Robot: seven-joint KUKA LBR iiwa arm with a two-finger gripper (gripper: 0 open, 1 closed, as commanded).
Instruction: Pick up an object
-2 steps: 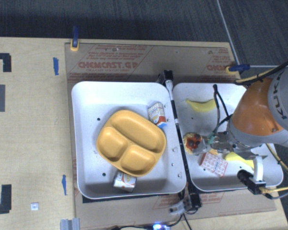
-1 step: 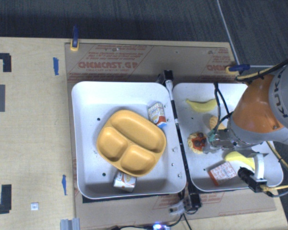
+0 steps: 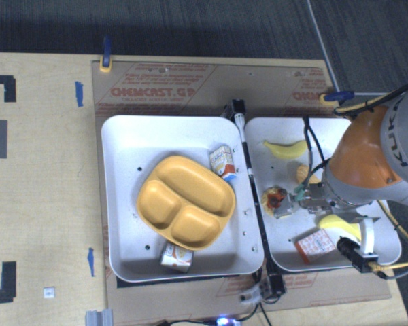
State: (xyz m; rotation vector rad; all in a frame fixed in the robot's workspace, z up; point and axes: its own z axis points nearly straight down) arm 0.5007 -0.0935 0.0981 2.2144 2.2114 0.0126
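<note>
Overhead, we see the arm [image 3: 367, 158] reaching in from 3 o'clock over the right bin [image 3: 387, 253], its tool [image 3: 313, 197] low near the bin's middle; we cannot tell how it is set or whether it has hold of anything. At the tool's 9 o'clock lies a small red-and-dark object [image 3: 276, 199]. A banana [image 3: 285, 149] rests toward 12 o'clock, another yellow piece [image 3: 340, 225] at 5 o'clock beside a red-and-white packet [image 3: 315, 244]. The left bin [image 3: 119, 182] carries a yellow divided tray [image 3: 185, 201], a small carton [image 3: 222, 160] and a crumpled packet [image 3: 175, 257].
</note>
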